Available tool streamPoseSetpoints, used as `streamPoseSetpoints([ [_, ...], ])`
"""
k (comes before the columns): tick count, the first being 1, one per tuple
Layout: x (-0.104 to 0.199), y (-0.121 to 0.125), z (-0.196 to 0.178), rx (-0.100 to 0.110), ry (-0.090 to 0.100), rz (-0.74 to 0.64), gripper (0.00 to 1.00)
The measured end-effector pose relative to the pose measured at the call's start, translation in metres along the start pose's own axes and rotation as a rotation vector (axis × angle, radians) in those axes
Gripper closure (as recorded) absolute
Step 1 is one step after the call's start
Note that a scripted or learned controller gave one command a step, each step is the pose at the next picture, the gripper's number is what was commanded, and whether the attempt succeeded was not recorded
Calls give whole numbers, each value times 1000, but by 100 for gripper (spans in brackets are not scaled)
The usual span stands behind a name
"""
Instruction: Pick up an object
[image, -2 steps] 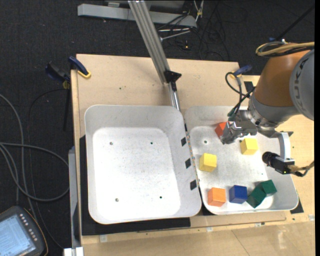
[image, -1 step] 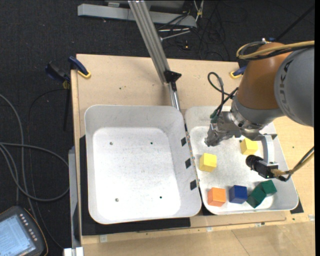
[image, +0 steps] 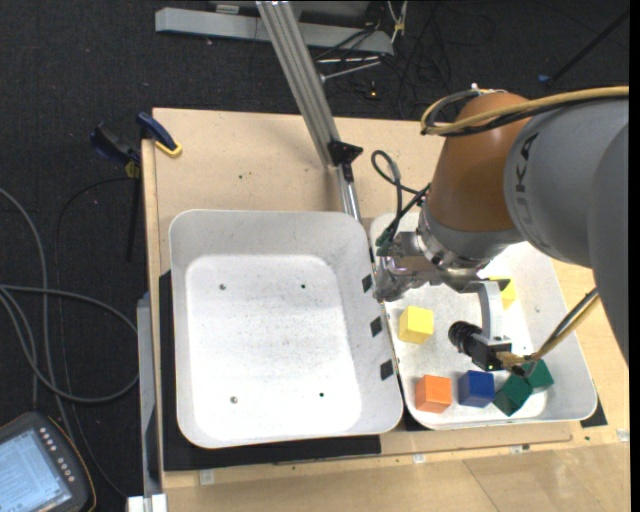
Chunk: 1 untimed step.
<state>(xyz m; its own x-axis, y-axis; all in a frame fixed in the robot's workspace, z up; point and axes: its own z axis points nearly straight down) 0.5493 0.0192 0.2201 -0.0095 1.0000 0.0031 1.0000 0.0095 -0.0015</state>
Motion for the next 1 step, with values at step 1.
streamPoseSetpoints([
  [1, 60, -21, -10, 0, 0, 1, 100],
])
